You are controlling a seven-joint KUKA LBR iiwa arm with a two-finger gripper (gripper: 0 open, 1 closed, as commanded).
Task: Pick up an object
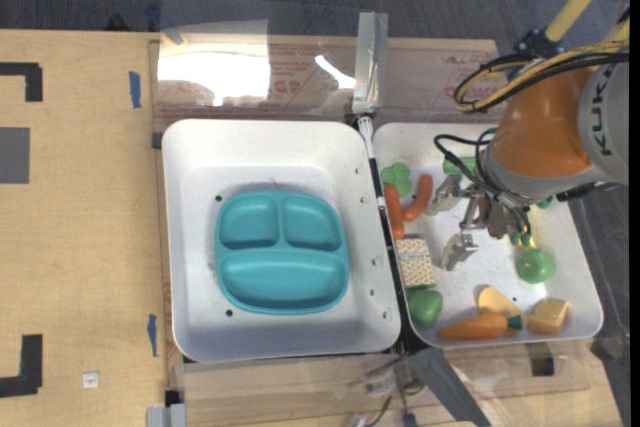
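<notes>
Toy foods lie in the right white bin (585,305). Among them are a red sausage (421,194), an orange-red strip (394,211), a green leafy piece (397,176), a speckled cracker block (414,261), a green pepper (425,305), a carrot (476,326), a green ball (535,265) and a tan wedge (549,315). My gripper (453,225) hangs low over the bin's middle, just right of the sausage and the cracker. It is open, with bare bin floor between its fingers.
The left white bin (190,165) holds a teal divided plate (283,250). A raised wall (381,215) divides the two bins. The orange-banded arm (545,130) and its cables cover the right bin's upper right. A clear panel (270,65) stands behind the bins.
</notes>
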